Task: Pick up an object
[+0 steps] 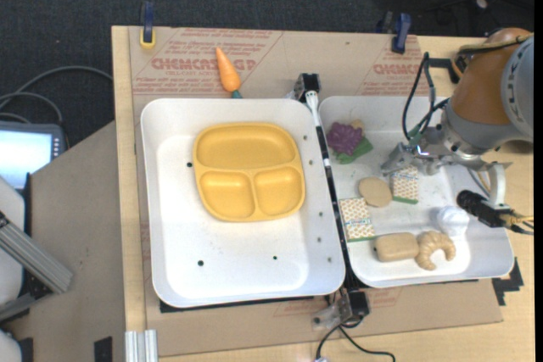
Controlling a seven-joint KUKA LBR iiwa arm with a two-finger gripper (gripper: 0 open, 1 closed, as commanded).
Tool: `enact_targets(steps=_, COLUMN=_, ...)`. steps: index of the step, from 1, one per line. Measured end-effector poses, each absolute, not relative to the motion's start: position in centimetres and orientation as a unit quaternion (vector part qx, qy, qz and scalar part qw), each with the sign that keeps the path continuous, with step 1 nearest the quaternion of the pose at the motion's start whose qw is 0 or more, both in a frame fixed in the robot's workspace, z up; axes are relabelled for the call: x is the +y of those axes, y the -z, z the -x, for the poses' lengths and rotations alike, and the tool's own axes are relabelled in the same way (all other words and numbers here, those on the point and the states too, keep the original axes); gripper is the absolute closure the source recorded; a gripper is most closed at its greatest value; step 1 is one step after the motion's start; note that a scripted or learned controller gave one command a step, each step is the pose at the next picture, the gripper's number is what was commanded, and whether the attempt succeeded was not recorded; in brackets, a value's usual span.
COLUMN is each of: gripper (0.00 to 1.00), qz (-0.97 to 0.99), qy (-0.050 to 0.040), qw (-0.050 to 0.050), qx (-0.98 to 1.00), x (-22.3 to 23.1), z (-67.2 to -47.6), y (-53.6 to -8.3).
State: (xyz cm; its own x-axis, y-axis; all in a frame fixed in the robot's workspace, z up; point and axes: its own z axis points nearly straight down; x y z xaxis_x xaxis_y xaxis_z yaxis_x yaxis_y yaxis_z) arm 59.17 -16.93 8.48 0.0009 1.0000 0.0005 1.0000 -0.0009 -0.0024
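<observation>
My gripper [409, 162] hangs low in the right bin [488, 265], reaching in from the right. It is just above a small patterned packet [406, 186] and close to a round tan cookie [374, 191]. A purple grape bunch on a green leaf [346, 138] lies to its left at the back of the bin. Along the front of the bin lie a tan bread block [394, 247], a croissant [435, 248] and a white lump [453, 219]. A second patterned packet [356, 219] rests near the bin's left wall. Nothing shows held in the gripper.
The left bin [170, 258] holds a yellow divided plate [249, 169]. An orange toy carrot [227, 70] lies on the cardboard bench behind that bin. Blue clamps [148, 23] hold the bench's back edge.
</observation>
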Motion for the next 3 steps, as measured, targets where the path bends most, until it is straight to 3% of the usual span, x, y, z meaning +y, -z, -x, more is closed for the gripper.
enact_targets(steps=1, gripper=0.0, qz=0.708, qy=-0.0009, qw=0.001, qx=-0.707, x=-17.3, z=-57.0, y=-8.5)
enact_targets(steps=2, gripper=0.0, qz=0.707, qy=0.0004, qw=-0.001, qx=-0.707, x=-17.4, z=-57.6, y=-8.5)
enact_targets(steps=3, gripper=1.0, qz=0.707, qy=0.0012, qw=-0.002, qx=-0.707, x=-17.5, z=-57.6, y=-9.5)
